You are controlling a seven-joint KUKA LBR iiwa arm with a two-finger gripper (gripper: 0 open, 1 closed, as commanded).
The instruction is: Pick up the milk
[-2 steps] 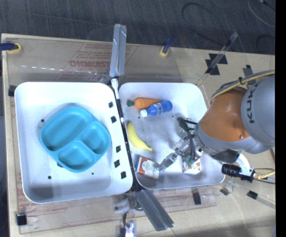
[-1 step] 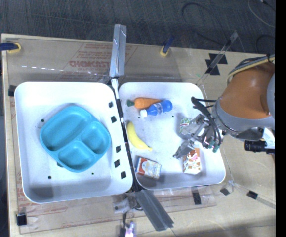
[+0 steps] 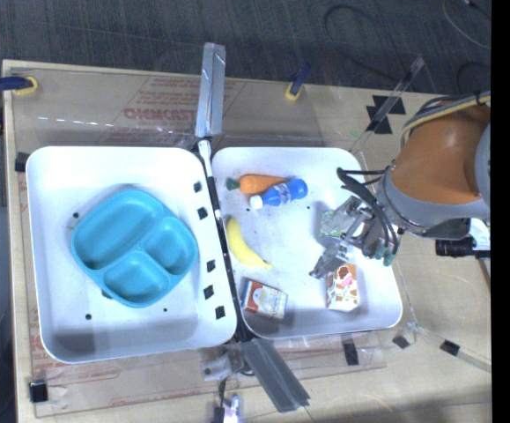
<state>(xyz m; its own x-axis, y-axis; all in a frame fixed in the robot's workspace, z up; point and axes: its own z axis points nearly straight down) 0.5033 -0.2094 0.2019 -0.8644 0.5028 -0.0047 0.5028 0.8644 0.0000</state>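
1. The small white milk carton with a red and brown print (image 3: 343,287) lies flat near the front right corner of the right white plastic bin (image 3: 263,163), close to its right wall. The carton sits free on the bin floor.

2. The two-finger gripper (image 3: 338,252) hangs just behind the carton, its dark tips close to the carton's upper edge. I cannot tell how far apart the fingers are, since the metal parts and cables blur together; nothing shows between them.

3. By my reading, the step in hand is the final approach and descent onto the carton. To do it well, the gripper should shift slightly toward the bin's front so it centres over the carton, not over its rear edge.

4. The fingers should straddle the carton's narrower side, one tip on each long edge. The right wall is near, so the outer tip needs room to come down without striking it.

5. Further left of the carton lie a small red and white box (image 3: 263,299), a yellow banana (image 3: 243,245), and farther back an orange carrot (image 3: 260,183) and a blue bottle with a white cap (image 3: 280,193). All lie well apart from the carton, so none should interfere.

6. A flat, light carton may slide or tip when pinched; a low, centred grip should limit that.
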